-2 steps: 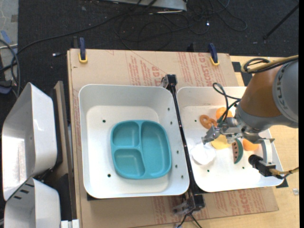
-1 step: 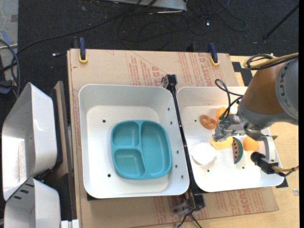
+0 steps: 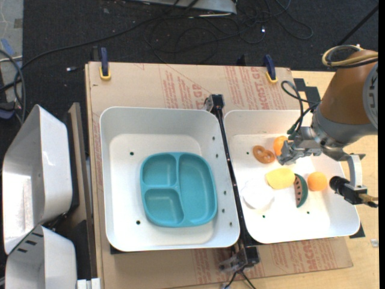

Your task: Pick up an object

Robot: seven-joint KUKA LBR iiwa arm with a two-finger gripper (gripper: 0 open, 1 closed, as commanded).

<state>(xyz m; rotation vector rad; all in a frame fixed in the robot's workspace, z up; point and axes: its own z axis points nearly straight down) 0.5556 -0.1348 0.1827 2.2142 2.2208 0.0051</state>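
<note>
Objects for picking lie in the right bin, five counted: one pretzel, one orange piece partly under the pincer, one yellow lemon-like item, one melon slice, one orange ball. One white disc also lies there, pale against the bin floor.

Pincer sits low over the upper part of the right bin, just beside the pretzel and touching or overlapping the orange piece in this view. Whether it is spread or closed cannot be told, and nothing is seen gripped in it. The arm, grey with an orange band, enters from the right.

Orientation: the melon slice has its long axis running roughly top to bottom of the view, curved, rind to the right. The pretzel lies flat. The lemon-like item lies with its long axis across the bin, touching the slice.

Left bin holds one teal tray with three compartments.

Both bins rest side by side on a cardboard-covered desk, with two clamps at its far edge. Dark floor with cables lies beyond. Two further white bins stand at the left.
</note>
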